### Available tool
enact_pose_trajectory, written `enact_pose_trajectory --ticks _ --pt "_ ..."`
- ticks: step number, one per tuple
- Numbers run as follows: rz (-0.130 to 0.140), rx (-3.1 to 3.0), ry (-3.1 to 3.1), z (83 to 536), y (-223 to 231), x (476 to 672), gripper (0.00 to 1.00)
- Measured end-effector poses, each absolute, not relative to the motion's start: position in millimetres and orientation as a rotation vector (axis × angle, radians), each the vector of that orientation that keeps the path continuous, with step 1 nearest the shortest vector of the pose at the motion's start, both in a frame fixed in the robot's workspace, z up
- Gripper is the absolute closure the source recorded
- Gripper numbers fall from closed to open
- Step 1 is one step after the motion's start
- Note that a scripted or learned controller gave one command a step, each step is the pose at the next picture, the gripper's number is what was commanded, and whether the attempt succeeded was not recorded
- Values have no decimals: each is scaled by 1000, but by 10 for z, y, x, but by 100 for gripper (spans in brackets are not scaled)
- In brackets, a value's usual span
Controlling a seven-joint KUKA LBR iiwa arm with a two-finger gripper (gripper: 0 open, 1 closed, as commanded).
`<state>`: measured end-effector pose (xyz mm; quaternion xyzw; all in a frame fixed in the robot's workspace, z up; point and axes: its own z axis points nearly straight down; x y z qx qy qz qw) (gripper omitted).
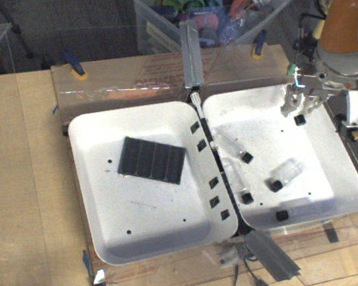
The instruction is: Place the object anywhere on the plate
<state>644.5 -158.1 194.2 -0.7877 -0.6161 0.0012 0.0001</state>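
Observation:
A black ribbed rectangular plate [152, 160] lies flat in the left bin [107, 240], a little tilted. In the right bin [341, 180] lie small clear plastic vials with black caps: one [286, 172] right of the middle, one [233, 147] near the divider, and a small piece [244, 196] lower down by the divider. My gripper [298, 107] hangs over the far right corner of the right bin, well apart from the vials and far from the plate. Nothing can be seen held in it.
A metal divider [209, 161] with black clips runs between the two bins. A clear tub of coloured toys [212, 0] stands behind them. The arm's orange band [345, 12] is at the upper right. Bare wooden bench [22, 192] spreads out on the left.

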Motion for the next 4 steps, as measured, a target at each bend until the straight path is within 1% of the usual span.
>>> enact_pose_trajectory --ticks 1,2,3,4 --pt "5 -2754 -1503 2499 -1576 5810 100" --pt "7 -2958 -1043 2550 -1758 5125 100" --pt "6 -2971 -1007 2563 -1989 4787 100" --pt "5 -2918 -1152 2544 -2086 4790 100"
